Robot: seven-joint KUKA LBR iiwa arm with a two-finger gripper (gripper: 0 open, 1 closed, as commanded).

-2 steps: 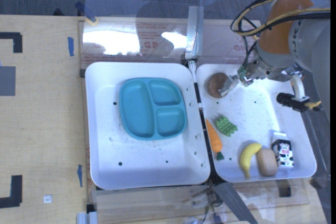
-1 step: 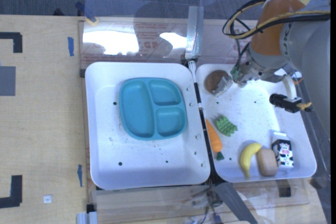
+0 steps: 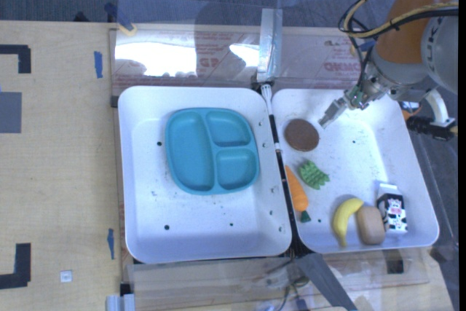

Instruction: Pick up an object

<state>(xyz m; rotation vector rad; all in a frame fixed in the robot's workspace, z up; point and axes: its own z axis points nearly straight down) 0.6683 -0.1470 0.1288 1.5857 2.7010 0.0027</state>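
Reaching in from the right edge of the bench, the grey arm with its orange band (image 3: 415, 7) hangs its two-finger gripper (image 3: 329, 115) over the upper part of the right-hand shallow white bin (image 3: 408, 149), with the slim tip slanting down and to the left. At this slant I cannot tell how the jaws stand, and nothing shows between them, so I judge that no object is held yet.

The tip sits just beside the flat round brown disc (image 3: 301, 135), which lies near the wall shared by the two bins; that closeness makes the disc the likeliest target, though its low, flat shape gives little to pinch. Below it lie a small green ridged leafy piece (image 3: 314, 174) and an orange toy carrot with a green stub (image 3: 295, 191), the carrot lying alongside the dividing wall, where there is little room for a finger on that side. In the lower right corner a yellow banana (image 3: 345, 218), a tan oval potato-like lump (image 3: 370, 224) and a small white carton with black cow patches (image 3: 392, 210) crowd together, touching or nearly so, which would make a clean grasp of one awkward.

The left-hand white bin (image 3: 138, 156) carries a teal plastic divided plate (image 3: 211, 149) near its middle, well apart from the gripper.
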